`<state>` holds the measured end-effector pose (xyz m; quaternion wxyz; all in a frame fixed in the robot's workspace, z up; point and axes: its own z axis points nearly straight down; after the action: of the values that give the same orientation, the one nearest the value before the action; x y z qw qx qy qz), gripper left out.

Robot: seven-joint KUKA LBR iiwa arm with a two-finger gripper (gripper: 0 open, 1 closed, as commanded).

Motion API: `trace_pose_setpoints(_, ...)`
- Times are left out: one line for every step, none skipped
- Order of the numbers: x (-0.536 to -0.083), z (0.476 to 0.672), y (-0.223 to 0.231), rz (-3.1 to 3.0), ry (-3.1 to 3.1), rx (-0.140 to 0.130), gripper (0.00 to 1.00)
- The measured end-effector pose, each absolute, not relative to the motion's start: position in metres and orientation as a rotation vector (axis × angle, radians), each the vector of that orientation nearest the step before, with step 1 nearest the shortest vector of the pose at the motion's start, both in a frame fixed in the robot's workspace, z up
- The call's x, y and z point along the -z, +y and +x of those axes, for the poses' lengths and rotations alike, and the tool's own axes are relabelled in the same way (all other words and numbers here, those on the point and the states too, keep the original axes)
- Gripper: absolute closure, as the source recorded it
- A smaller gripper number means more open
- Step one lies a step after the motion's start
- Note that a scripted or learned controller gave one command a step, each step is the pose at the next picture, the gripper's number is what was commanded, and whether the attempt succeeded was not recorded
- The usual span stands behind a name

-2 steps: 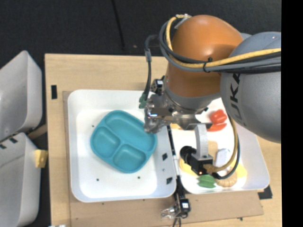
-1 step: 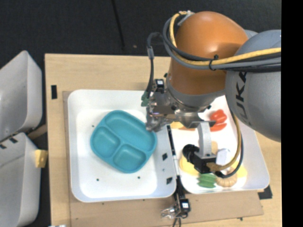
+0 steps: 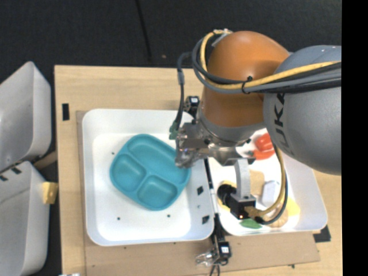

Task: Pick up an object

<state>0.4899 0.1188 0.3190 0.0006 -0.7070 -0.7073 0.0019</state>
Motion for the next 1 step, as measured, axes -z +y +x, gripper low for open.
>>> trace_pose_setpoints(-0.3305,0.4912,0.1184,-2.217,-2.226,-0.003,1.0)
